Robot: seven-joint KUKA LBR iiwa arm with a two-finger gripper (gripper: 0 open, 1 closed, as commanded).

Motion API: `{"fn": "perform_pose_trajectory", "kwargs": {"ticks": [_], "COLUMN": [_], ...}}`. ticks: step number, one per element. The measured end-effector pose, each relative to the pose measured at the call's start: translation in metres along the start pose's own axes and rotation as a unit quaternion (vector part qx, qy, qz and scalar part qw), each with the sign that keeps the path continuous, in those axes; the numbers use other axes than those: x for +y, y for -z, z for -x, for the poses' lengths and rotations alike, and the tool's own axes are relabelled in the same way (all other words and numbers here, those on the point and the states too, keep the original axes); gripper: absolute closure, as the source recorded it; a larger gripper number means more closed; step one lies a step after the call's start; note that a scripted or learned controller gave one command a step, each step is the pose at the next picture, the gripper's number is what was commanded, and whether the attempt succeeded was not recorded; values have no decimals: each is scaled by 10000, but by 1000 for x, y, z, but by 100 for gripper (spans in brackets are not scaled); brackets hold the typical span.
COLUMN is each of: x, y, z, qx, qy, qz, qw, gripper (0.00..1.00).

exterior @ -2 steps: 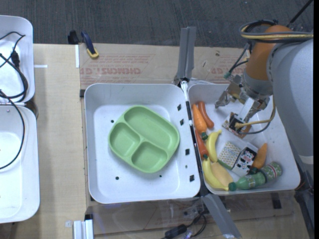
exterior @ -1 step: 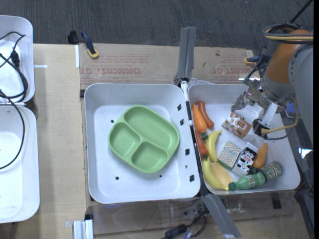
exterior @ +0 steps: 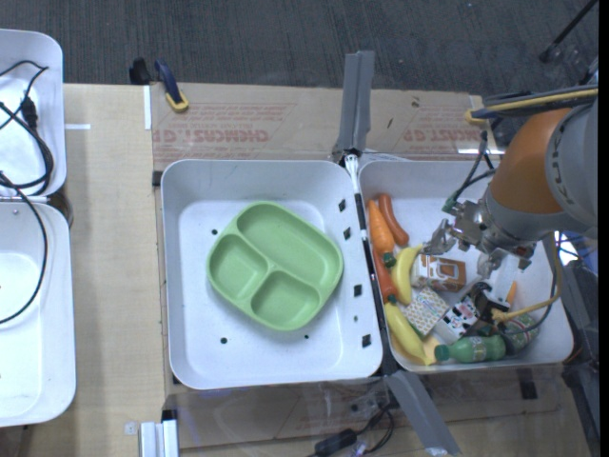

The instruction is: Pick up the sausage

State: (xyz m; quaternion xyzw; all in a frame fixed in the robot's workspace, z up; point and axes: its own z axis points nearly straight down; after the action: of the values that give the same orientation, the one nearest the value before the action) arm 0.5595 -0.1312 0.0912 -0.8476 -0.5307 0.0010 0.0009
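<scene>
The metal two-finger gripper [exterior: 463, 239] is seen over the right white bin [exterior: 419, 181]; the reddish-orange sausage [exterior: 392, 219] lies at its nine o'clock, ungrasped.

Floor [exterior: 238, 17]: dark grey carpet, far side | counter [exterior: 105, 255]: pale wood | cardboard sheet [exterior: 257, 122] with red print lying on counter | light: even

Sausage [exterior: 393, 219]: reddish-brown, lying flat (slanted), right bin's upper-left corner.
</scene>
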Motion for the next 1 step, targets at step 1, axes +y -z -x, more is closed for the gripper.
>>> {"fn": "perform_pose_trajectory", "kwargs": {"ticks": [1], "x": [1], "y": [9], "z": [2], "qx": [-2], "qy": [-29], "qz": [-3], "qw": [10000], "gripper": [100]}}
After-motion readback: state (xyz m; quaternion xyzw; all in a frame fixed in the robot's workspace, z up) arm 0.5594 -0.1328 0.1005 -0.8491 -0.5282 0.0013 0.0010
